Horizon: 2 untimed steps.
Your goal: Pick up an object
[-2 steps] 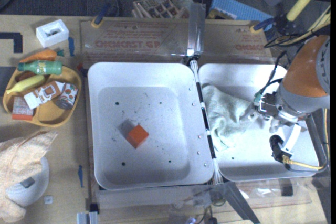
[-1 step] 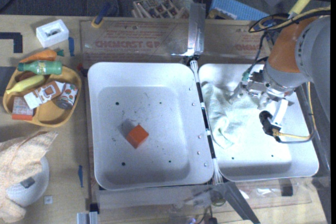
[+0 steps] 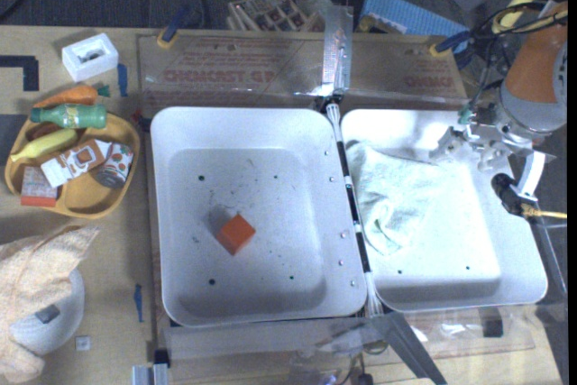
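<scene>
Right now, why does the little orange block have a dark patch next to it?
In the camera view, that patch is the shadow of the orange block, falling up-left on the left bin; light comes from the lower right. The gripper looks a bit blurry.

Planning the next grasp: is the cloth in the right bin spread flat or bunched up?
Bunched up. The pale cloth lies crumpled with folds and ridges against the right bin's left wall, leaving the rest of its floor bare.

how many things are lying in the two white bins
2: a small orange block in the left white bin, and a crumpled white cloth in the right white bin. The cloth may hide something.
</scene>
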Motion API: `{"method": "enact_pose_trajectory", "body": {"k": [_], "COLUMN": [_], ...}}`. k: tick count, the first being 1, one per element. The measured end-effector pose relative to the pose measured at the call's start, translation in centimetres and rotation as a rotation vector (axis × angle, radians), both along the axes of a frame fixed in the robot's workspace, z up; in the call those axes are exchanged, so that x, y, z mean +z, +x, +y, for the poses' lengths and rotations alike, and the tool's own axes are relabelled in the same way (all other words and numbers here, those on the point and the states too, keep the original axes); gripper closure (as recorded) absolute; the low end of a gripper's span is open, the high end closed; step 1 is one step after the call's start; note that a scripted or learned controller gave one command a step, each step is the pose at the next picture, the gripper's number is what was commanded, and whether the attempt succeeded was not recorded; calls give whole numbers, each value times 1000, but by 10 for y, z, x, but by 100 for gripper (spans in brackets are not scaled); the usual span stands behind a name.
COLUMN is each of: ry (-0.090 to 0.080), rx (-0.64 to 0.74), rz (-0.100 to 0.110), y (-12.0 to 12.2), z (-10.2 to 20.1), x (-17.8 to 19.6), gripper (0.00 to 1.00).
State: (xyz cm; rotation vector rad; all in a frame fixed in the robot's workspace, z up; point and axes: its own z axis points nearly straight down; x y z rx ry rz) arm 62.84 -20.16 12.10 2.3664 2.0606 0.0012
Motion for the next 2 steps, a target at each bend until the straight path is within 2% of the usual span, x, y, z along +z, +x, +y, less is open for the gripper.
{"method": "enact_pose_trajectory", "body": {"k": [1, 2], "ry": [-3, -3], "rx": [4, 4], "rz": [-3, -2], "y": [1, 1], "z": [1, 2], "x": [11, 11], "gripper": [100, 0]}}
